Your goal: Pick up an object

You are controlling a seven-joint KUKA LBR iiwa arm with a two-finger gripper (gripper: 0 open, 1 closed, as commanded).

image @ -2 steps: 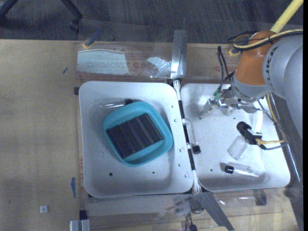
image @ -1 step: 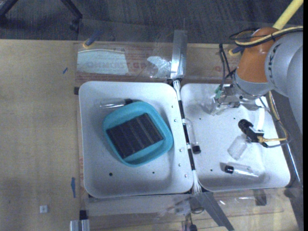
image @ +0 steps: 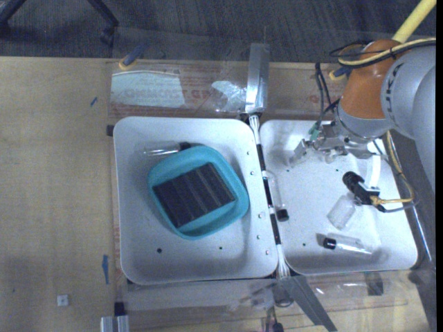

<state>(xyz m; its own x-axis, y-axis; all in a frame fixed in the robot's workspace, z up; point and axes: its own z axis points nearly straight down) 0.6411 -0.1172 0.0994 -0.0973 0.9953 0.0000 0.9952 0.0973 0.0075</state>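
In the left bin (image: 131, 247) lies a teal square dish (image: 232, 178) with a dark ribbed slab (image: 192, 194) inside it. A clear tube with a black cap (image: 166, 148) pokes out from behind the dish. The right bin (image: 311, 192) holds a small clear bottle (image: 340, 213) and a clear tube with a black end (image: 344, 243) near its front right. My gripper (image: 301, 151) hangs low over the back left part of the right bin, apart from these things. Nothing shows between its fingers.
A metal divider rail (image: 266, 185) runs between the bins, with a small black clip (image: 282, 214) on it. Behind the bins lie clear plastic bags (image: 149, 88) and a metal bar (image: 257, 81). Bare bench spreads out to the left.
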